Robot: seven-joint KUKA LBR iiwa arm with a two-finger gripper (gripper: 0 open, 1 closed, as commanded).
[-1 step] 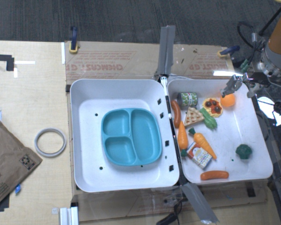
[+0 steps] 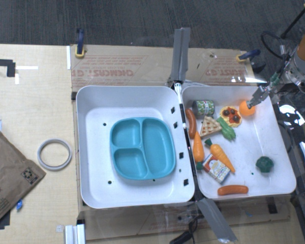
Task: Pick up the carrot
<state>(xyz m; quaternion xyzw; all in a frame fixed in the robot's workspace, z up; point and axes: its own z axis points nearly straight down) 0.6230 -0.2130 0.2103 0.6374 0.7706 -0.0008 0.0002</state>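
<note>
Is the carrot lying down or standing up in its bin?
Lying down. The carrot rests flat and slanted on the right bin's floor.

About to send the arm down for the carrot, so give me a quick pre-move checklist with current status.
1. Carrot located: ok, carrot lies in the right bin, tilted.
2. Gripper over carrot: not ok, gripper sits by the orange ball near the far edge.
3. Finger state: cannot tell.
4. Room around carrot: not ok, small carton touches it and a second orange piece lies close.
5. Carrot top uncovered: ok.
</note>
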